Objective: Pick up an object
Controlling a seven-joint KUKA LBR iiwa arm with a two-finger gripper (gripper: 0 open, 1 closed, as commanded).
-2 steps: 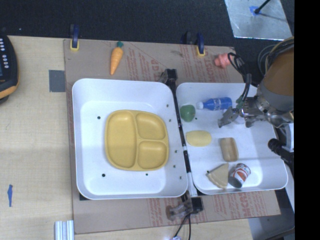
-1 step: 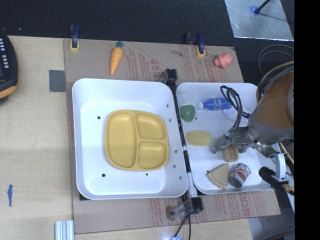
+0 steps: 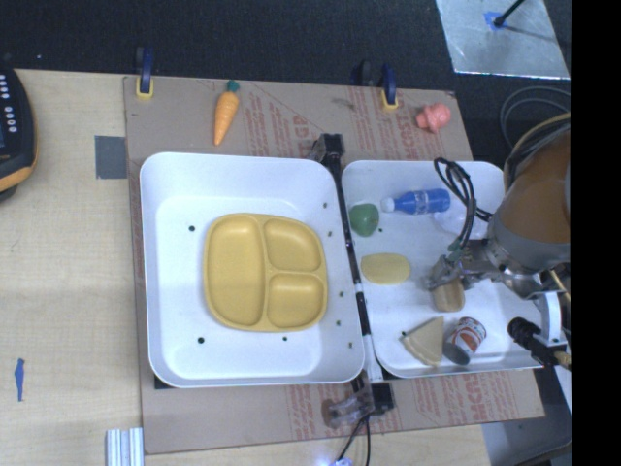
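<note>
On the desk [image 3: 68, 289], the left bin [image 3: 165, 357] holds a yellow divided plate [image 3: 264, 271] lying flat near its middle. Beyond the bins, a toy carrot [image 3: 225, 113] lies on the brown board, and a pink toy [image 3: 434, 116] sits farther right. The right bin [image 3: 388, 357] holds a green ball [image 3: 364, 219] near its left wall, a pale yellow oval piece [image 3: 385, 268] just below it, a blue-labelled bottle [image 3: 417, 202] toward the far wall, and a tan wedge [image 3: 424, 342] touching a small can [image 3: 467, 338] at the near wall. The tool [image 3: 448, 282] hangs low over the right bin, right of the oval piece, just above a small tan block [image 3: 448, 299]; whether it grips anything I cannot tell.
</note>
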